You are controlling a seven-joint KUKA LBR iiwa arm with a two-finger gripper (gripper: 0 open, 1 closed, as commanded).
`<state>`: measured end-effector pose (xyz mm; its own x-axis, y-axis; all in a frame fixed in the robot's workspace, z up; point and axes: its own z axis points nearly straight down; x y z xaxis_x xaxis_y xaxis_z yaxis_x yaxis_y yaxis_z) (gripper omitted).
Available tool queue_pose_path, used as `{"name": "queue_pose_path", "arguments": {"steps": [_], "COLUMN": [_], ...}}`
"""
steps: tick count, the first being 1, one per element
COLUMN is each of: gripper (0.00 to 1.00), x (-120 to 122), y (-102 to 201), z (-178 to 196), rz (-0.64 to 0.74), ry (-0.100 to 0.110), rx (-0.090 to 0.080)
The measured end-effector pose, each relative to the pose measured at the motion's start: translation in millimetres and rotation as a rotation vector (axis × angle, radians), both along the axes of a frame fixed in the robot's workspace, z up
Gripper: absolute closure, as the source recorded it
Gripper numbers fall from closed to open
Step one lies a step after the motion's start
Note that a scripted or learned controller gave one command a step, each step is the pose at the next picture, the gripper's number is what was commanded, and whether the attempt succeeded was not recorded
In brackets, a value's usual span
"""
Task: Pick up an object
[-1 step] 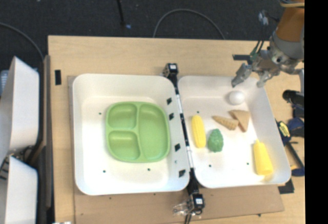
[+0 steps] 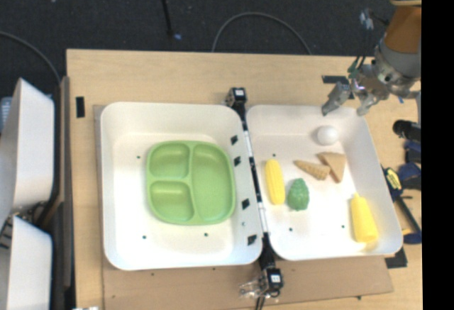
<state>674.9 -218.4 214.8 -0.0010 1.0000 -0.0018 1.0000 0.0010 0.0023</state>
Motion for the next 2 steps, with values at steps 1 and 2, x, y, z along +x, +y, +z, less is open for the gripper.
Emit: {"name": "queue_pose_path", "arguments": {"steps": [1, 2], "gripper": [0.0, 0.0], "x": [3.3, 3.2], "y": [3.0, 2.1], "z": [-61.6, -113.2], "rz": [0.003, 0.006], "ry": [0.005, 0.003], "rx": [0.001, -0.001]}}
